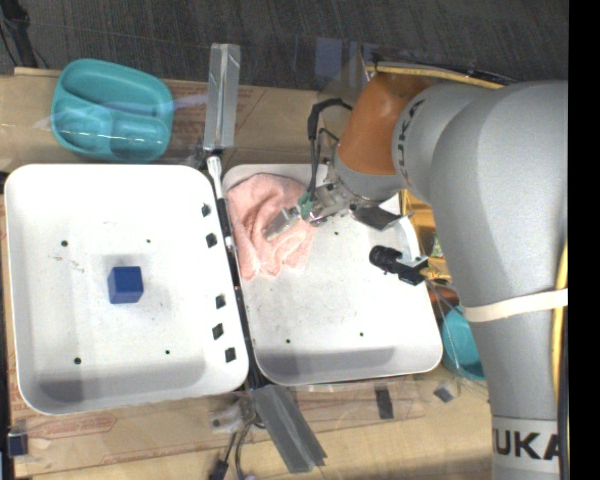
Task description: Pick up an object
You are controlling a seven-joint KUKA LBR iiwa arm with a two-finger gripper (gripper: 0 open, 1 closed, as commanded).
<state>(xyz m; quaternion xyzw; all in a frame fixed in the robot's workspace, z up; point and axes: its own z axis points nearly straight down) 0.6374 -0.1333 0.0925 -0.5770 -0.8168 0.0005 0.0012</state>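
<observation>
A crumpled pink cloth (263, 230) lies in the upper left part of the right bin (350, 363). My gripper (292, 220) reaches down from the orange-banded wrist (380, 128) and sits right on the cloth's right side, its metal fingertips touching the fabric. The cloth rests on the bin floor. A small blue cube (126, 284) sits alone in the left bin (110, 383), far from the gripper.
A teal plastic dish (112, 108) stands on the bench behind the left bin. A black part of the arm (398, 263) hangs over the right bin's right side. The grey arm body covers the view's right. A metal divider bar (220, 98) runs between the bins.
</observation>
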